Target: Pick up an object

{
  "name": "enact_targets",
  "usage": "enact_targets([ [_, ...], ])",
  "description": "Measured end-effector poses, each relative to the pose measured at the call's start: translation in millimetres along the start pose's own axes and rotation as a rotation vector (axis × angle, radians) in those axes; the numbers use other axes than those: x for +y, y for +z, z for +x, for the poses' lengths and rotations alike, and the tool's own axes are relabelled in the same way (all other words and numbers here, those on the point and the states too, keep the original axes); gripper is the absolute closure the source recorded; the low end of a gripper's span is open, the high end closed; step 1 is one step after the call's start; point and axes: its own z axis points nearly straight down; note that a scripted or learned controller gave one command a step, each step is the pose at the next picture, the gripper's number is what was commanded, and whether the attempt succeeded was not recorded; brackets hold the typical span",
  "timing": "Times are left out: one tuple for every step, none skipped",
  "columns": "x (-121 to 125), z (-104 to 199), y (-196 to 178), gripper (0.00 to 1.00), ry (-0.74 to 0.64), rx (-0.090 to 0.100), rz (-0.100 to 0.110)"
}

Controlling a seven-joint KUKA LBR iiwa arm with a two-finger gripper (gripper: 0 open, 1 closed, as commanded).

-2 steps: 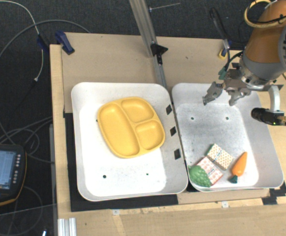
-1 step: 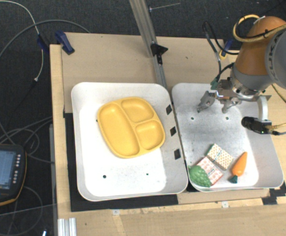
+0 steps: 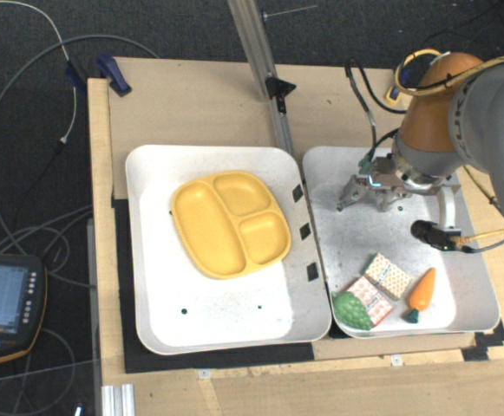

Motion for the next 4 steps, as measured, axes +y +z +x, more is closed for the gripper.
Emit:
enact_targets([
  [2,0,-15,1.0,-0.001,0.0,-0.008],
  [11,2,-78,1.0,-0.001,-0.003,-0.015],
  [13,0,-143,1.0,-0.001,-0.004,-0.017],
  [14,0,-190,1.0,-0.001,-0.003,-0.015],
])
